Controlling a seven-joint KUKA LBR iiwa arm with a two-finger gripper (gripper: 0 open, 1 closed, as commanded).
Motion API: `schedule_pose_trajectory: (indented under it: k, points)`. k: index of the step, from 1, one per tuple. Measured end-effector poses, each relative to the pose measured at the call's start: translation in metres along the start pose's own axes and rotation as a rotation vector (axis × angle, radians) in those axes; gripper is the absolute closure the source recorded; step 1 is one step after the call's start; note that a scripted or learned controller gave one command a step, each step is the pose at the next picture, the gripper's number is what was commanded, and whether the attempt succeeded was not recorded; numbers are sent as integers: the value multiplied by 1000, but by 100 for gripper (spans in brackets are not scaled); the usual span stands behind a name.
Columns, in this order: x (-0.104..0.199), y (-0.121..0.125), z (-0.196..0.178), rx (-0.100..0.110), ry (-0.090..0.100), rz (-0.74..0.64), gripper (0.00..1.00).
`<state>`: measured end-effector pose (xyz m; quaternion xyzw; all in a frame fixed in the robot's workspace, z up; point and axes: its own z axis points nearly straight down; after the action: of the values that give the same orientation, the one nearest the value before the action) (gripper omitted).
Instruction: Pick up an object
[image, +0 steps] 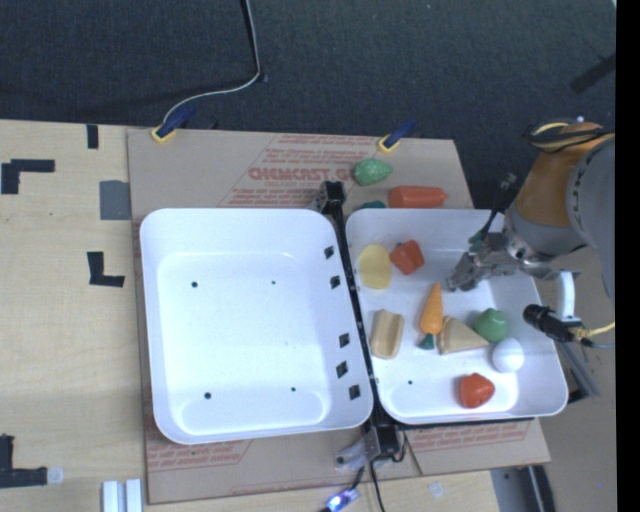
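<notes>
The jaws (462, 278) hang low in the right bin (540, 405), near its back right part, and whether they are spread or pressed together cannot be told from this slanted view; nothing shows between them. No object has been lifted yet, so the pick remains to be done. Taking the orange carrot (431, 309) as landmark: the jaws are just to its right and a little behind it, apart from it. Beside the carrot on the front right lies a tan wedge (460, 337), then a green ball (491, 324) and a white ball (508, 355). Behind the carrot to the left sits a red piece (406, 257). The carrot looks the likeliest target.
</notes>
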<state>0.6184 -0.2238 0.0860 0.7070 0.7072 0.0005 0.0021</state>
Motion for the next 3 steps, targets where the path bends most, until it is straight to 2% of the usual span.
schedule_pose_trajectory:
  k: [2, 3]
  points:
    - [0, 24, 1, 2, 2, -1, 100]
    - [1, 51, 1, 1, 2, -2, 100]
